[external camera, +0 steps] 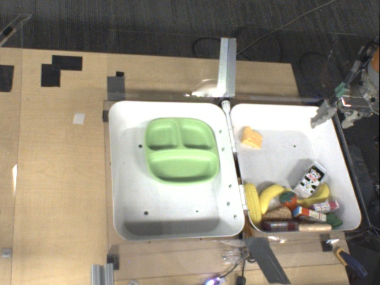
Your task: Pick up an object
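The right bin (285,120) holds a yellow-orange cheese wedge (252,138) near its back left. Along its front edge lies a pile of toy foods: a corn cob (252,199), a banana (271,195), a black-and-white carton (310,180) and several small bottles and packets (309,214). My gripper (333,116) hovers over the bin's back right corner, well above and behind the pile. Its two fingers stand apart, open, with nothing between them.
The left bin (127,177) carries a green divided plate (181,149) at its middle. A metal post (228,67) rises behind the ridge where the two bins meet. Wooden bench surface (53,177) stretches to the left.
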Controlling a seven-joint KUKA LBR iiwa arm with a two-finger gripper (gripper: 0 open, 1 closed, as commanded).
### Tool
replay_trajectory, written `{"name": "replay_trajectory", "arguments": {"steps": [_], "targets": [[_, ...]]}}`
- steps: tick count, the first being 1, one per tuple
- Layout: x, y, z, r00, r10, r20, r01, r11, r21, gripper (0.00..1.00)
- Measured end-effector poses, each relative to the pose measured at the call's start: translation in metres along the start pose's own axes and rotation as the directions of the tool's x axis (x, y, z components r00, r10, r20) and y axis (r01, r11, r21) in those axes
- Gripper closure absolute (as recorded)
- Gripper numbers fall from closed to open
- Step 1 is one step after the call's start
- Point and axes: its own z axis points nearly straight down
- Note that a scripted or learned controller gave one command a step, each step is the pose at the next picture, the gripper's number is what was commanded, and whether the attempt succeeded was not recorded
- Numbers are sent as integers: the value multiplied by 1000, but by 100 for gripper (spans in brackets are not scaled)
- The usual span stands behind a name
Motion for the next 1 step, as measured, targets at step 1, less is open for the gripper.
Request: {"name": "replay_trajectory", "arguments": {"steps": [1], "targets": [[-9,-6,-118,961,277,1,-277,961,-2,0]]}}
